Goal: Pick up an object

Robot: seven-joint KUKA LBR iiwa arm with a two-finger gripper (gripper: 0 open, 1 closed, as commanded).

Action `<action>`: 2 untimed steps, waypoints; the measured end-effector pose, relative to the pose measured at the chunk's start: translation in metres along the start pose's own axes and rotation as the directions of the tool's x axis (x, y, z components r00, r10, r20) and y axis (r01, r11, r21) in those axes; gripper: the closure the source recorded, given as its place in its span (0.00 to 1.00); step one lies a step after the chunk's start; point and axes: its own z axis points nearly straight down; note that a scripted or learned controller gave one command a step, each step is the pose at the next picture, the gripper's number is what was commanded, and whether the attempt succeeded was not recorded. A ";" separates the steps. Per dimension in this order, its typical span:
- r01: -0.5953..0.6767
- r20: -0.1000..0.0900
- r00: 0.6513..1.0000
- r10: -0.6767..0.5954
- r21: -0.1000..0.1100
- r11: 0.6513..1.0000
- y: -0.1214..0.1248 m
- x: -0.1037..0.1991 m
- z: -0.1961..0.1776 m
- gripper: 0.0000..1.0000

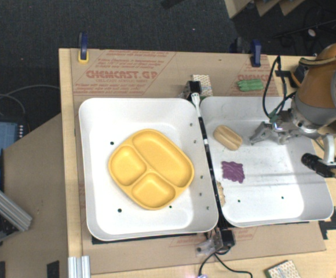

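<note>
Tan bread-roll toy, upper left of right bin, just beside parted, empty gripper; likely light, somewhat soft, rounded, best pinched across its narrow middle; purple grape-cluster piece nearby, flat and harder to pinch; yellow divided plate in left bin.

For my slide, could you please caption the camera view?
Gripper hovers beside a bread roll and purple piece; yellow tray sits left.

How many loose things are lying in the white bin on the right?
2. A tan bread-like piece lies near the bin's upper left; a purple piece lies just below it. The arm may hide more at the right.
</note>
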 end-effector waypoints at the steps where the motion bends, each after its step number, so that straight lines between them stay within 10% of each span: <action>1: 0.020 -0.002 1.000 -0.020 -0.022 1.000 0.045 0.127 -0.110 0.00; 2: 0.004 -0.001 1.000 -0.004 0.002 1.000 0.014 0.101 0.005 0.00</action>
